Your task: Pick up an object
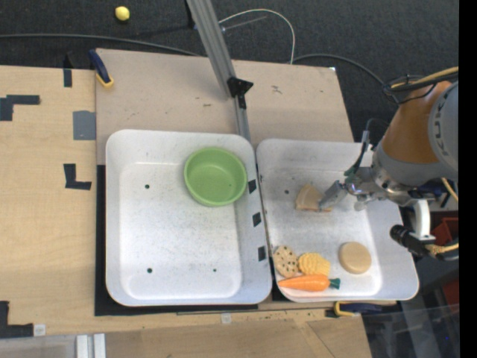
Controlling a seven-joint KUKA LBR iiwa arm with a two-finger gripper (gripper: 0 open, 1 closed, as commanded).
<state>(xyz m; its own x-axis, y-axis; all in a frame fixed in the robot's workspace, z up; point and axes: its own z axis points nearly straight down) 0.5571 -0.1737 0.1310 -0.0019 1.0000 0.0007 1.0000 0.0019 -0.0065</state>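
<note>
In the right bin [387, 282] a tan wedge-shaped food piece [306, 198] lies near the middle. My gripper [330, 198] is low in this bin, right at the wedge's right edge, reaching in from the right. Whether it touches the wedge is unclear. Along the bin's front edge lie a speckled cookie [284, 259], a round yellow cracker [314, 263], an orange carrot [305, 283] and a round tan bun [355, 257]. A green bowl [215, 175] sits at the back right of the left bin [127, 222].
A grey metal pole [212, 39] slants down from the top to the gap between the bins. Cables run over the dark floor behind the bench. A yellow ball [122, 13] lies on the floor. A blue and yellow clamp [102, 70] grips the board's back left corner.
</note>
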